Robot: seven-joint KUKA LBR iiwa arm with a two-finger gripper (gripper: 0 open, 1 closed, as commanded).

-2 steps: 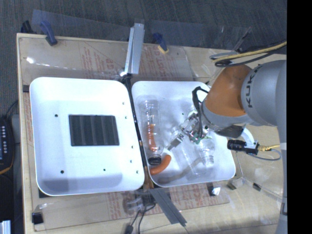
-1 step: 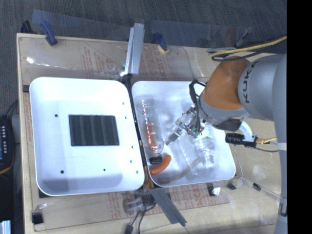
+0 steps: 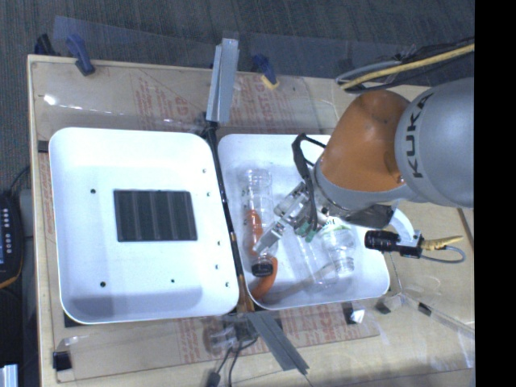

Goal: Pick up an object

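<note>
Camera view: looks down at a slant on two white bins side by side on a bench.
Left bin [image 3: 81,160]: fills the left half of the frame; a dark ribbed rectangle [image 3: 155,214] lies at its middle.
Right bin [image 3: 234,147]: centre-right of the frame, holding clear plastic items and an orange item.
Arm [image 3: 403,151]: grey with an orange band, reaching in from the right and covering the bin's upper right part.
Gripper [image 3: 280,222]: low over the middle of the right bin, its metal tips aimed toward the lower left.
Gripper state: cannot tell whether it is open or closed; the tips blur into the clutter, and nothing is plainly held.
Bottle [image 3: 256,190]: clear, lying roughly upright in the frame, just up and left of the tips, near or touching them.
Orange item [image 3: 256,226]: slim, just left of the tips, running down toward a dark round piece [image 3: 263,269] and an orange curve at the bin's lower edge.
Cup [image 3: 339,252]: clear, to the lower right of the tips, under the wrist.
Nearest target: likely the bottle or the orange item; both lie just beside the tips.
Risk, slip: clear smooth plastic is probably light and could squirt out of a closing grip.
Risk, miss: the items crowd together, so the tips may close between them or on an edge.
Risk, shove: the gripper could push the bottle against the bin's left wall.
Risk, double grab: the orange item may come up together with its neighbour and drop.
</note>
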